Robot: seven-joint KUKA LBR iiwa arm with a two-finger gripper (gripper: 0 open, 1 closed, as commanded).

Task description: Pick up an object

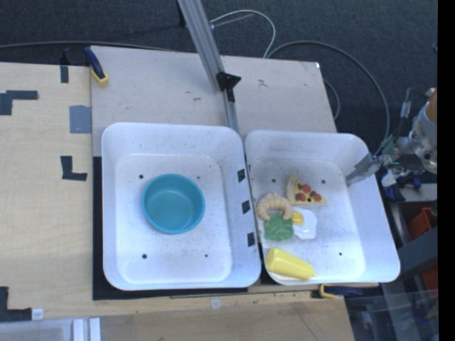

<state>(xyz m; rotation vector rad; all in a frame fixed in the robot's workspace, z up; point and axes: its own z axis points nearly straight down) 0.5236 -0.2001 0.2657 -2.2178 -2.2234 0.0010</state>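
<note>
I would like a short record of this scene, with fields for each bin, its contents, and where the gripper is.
left bin: holds one blue bowl, upright
right bin: holds five toy foods
toy foods: pizza slice, croissant, green leafy piece, fried egg, yellow corn-like piece
grouping: croissant, green piece and egg touch; corn lies apart by the near wall
gripper: over the right bin's far right rim, holding nothing visible

I can read no text, label, brand or number anywhere from my station. The dark tape pieces (69,168) on the pale wooden bench top (43,212) at the left of the frame form angular shapes, not letters I can make out.
</note>
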